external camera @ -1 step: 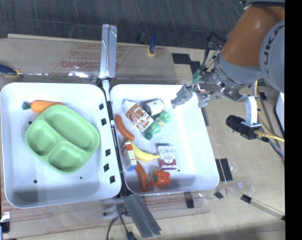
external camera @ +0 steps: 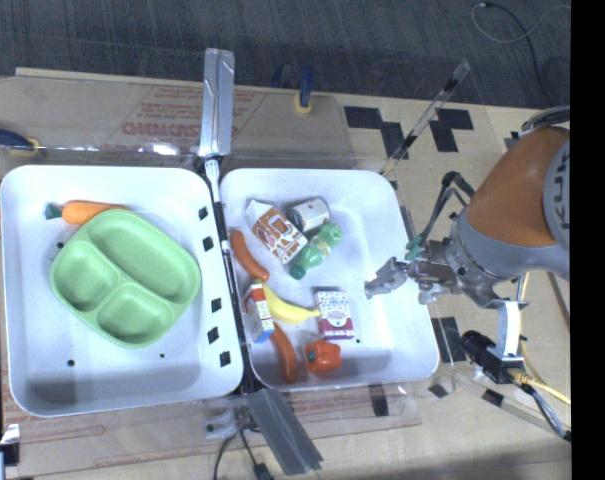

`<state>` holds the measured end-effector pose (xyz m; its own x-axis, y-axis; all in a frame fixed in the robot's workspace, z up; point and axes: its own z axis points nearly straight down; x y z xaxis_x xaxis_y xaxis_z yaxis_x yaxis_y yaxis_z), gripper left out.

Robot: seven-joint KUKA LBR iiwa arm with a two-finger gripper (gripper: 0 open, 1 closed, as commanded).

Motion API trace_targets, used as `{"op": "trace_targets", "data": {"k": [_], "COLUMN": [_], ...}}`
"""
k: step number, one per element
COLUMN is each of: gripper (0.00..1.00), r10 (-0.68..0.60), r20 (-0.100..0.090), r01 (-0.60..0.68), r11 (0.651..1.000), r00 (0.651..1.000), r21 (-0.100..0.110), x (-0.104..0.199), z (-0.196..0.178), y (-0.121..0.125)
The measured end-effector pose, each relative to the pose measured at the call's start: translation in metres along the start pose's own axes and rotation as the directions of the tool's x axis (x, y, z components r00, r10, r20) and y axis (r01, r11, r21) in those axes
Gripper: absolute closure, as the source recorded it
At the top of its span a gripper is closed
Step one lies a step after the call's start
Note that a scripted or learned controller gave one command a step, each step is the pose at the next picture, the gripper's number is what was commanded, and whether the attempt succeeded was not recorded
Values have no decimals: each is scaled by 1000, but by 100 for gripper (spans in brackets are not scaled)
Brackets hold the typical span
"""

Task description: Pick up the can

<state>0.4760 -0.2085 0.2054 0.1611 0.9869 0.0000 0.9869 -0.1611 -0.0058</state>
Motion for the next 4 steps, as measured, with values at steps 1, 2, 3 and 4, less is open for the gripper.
{"op": "trace_targets", "data": {"k": [1, 2, 3, 4], "gripper": [0, 0, 0, 0], "r10": [-219, -311, 134, 35], "r20": [-1, 5, 0, 6], "r01": [219, 311, -134, -35], "r11": [976, 951, 991, 999], "r00": [976, 951, 991, 999], "r21": [-3, -4, -1, -12], "x": [22, 99, 58, 111], "z": [114, 114, 87, 110], "y": [-2, -16, -1, 8]}}
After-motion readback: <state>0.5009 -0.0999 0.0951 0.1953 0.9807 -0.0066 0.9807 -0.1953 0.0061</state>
